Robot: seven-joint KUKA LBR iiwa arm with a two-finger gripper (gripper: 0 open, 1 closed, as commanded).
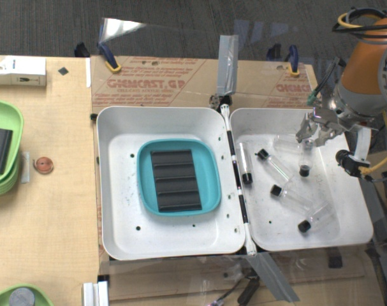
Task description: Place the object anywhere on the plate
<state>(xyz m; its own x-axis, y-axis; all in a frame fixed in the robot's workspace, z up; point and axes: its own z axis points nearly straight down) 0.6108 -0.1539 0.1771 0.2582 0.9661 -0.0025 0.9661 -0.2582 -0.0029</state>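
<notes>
My jaws (311,134) hang over the right bin (346,234), upper right part; open or clenched: can't tell. Task objects are clear tubes w/ black caps, scattered in that bin. One tube (244,163) lies beside the bin's left wall, long axis approx. front-to-back, cap toward the near end. Others lie at mixed angles. The teal plate (209,171) sits in the left bin (116,190), carrying a black ribbed insert (175,180). Cardboard (148,81) behind reads partly "CHEMCAST".
</notes>
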